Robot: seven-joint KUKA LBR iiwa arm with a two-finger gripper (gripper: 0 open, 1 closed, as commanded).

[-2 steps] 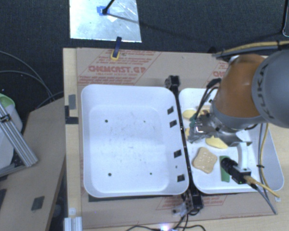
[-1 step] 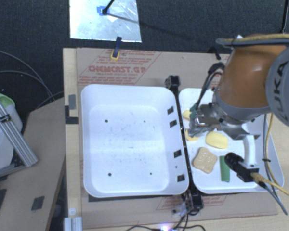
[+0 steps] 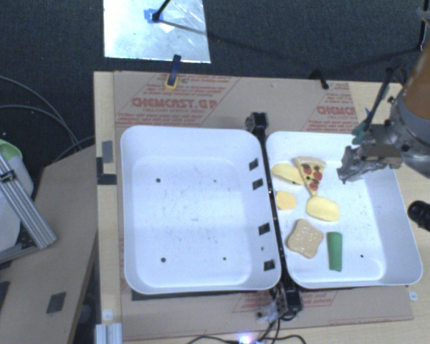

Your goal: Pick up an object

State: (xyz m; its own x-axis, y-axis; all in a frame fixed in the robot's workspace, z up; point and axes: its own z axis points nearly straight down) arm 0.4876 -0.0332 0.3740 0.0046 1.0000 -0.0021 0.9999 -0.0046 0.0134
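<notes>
Hovered with end effector (image 3: 347, 172) empty, opening unclear, right of pizza slice (image 3: 312, 171); risked nudging crowded neighbours like yellow piece (image 3: 322, 208).

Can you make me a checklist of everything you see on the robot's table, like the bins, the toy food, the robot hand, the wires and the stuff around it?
Surface: bench board bearing left bin and right bin.
Job's things: in the right bin, pizza slice, yellow piece, small yellow piece, yellow lump, cracker, green stick.
Clutter: nothing seen.
Grippers: gripper over the right bin, right of the pizza slice, holding nothing.
Cables: black cables on the floor, left.
Surroundings: shiny sheet behind the bench.
</notes>
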